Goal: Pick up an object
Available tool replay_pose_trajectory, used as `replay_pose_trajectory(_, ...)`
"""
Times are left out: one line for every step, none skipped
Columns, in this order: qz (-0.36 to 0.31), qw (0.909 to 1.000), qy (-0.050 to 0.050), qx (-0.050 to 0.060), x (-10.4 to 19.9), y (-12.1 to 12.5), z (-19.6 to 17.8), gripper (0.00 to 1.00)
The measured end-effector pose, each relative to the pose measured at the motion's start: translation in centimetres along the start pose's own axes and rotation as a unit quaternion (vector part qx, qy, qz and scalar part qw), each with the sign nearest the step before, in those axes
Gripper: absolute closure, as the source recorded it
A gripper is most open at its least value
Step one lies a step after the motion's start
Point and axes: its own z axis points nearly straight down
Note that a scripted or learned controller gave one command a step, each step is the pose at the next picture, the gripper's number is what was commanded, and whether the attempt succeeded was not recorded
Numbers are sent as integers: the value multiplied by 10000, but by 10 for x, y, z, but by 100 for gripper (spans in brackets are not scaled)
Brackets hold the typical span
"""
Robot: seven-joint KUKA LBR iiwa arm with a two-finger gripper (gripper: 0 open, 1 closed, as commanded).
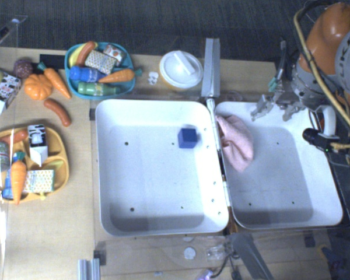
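Note:
A blue cube (188, 137) lies in the left bin (122, 214), toward its upper right. A pink cloth (235, 142) is crumpled in the right bin (291, 212), against its left wall. My gripper (277, 108) hovers over the upper edge of the right bin, to the right of the cloth and apart from it. Its fingers (261, 109) are spread, with nothing between them.
A divider rail (210, 69) runs between the bins at the back. Behind the left bin sit a white lidded bowl (181, 69) and a blue bowl of toy food (99, 69). A yellow plate of toy food (26, 165) and loose toy vegetables (44, 86) lie at left.

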Motion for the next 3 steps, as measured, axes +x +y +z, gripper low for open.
replay_pose_trajectory(-560, 9984, -5, -45, 24, -3, 102, 0)
replay_pose_trajectory(-2012, 9795, -14, -41, -2, -57, 103, 0)
replay_pose_trajectory(-2020, 9794, -11, -69, 0, -55, 92, 100)
